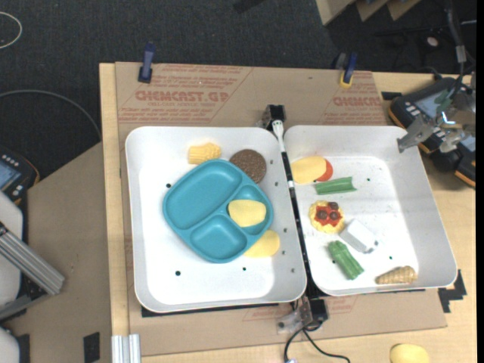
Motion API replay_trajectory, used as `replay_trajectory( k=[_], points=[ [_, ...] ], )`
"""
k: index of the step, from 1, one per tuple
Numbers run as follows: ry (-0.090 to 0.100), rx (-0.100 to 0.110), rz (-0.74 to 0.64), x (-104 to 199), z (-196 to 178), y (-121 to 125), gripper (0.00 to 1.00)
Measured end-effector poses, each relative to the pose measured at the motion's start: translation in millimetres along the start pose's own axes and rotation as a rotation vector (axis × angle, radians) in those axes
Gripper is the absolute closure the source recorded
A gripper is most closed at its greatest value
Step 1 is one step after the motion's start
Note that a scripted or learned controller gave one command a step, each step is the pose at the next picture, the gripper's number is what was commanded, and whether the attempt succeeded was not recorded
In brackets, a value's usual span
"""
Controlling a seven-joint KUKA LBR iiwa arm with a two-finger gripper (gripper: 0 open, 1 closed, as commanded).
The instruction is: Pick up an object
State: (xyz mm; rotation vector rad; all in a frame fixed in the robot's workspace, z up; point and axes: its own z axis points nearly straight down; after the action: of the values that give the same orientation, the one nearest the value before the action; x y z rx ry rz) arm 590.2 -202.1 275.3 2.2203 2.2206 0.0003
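My arm comes in from the right edge, low over the worktop [227, 85], and my pincer [423, 134] hangs just past the upper right corner of the right bin [423, 203], outside its rim. I cannot tell how far my pincer is parted, and nothing shows between its tips. Every object lies to my left and below: the green stick [335, 186] and yellow-and-red piece [311, 169] near, the white block [358, 237] and small tart [327, 216] farther, the blue divided plate [198, 203] well apart in the left bin [151, 263].
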Motion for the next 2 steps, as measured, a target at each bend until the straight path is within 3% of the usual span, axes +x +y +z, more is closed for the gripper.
replay_trajectory(
  k=[1,2],
  points=[
    [-0.002,-0.004,-0.001,0,-11,1,1.00],
    [0.001,0.002,0.001,-22,-11,-24,1.00]
  ],
)
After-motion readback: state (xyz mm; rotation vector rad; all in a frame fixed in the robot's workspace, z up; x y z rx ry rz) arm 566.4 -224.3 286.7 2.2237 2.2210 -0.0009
